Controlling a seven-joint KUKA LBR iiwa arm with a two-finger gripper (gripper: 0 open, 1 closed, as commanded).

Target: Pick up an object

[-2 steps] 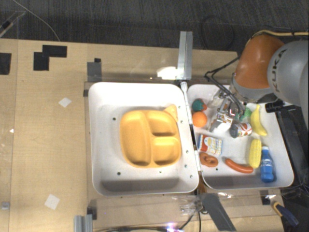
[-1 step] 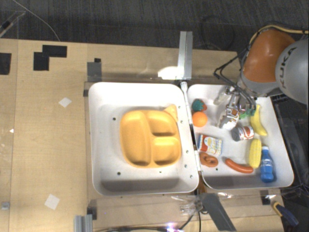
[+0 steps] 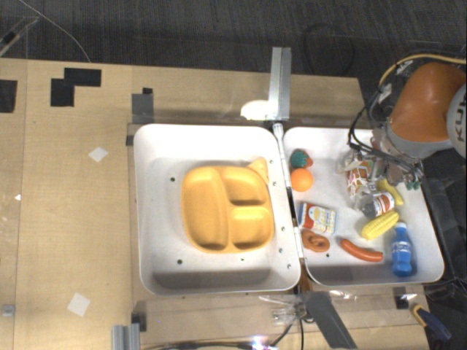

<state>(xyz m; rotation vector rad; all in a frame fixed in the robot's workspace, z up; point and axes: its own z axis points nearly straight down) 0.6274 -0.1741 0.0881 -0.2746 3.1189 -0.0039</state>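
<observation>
Over the right bin: your arm comes in from the right edge, its orange band above the wrist, the wrist bent down toward the bin's far right corner.
Tool: you see the tool low over the clutter in the upper right part of the right bin; cables and wrist hardware crowd it.
Tool state: you cannot tell from this view whether it is wide, narrow or holding anything.
Below the tool: a red-and-white packet and a grey can lie close together, possibly touching the tool, though the clutter blurs that.
Corn: a yellow corn cob lies just below the can, tilted.
Bottle: a blue bottle lies near the bin's lower right corner, beside the corn.
Sausage: a red sausage lies along the bin's near side.
Left side of right bin: a green ball sits just above an orange ball; below them a red-and-white carton.
Left bin: you have a yellow divided tray resting in the middle of the left bin.
Bench: both bins sit side by side on the bench.
</observation>
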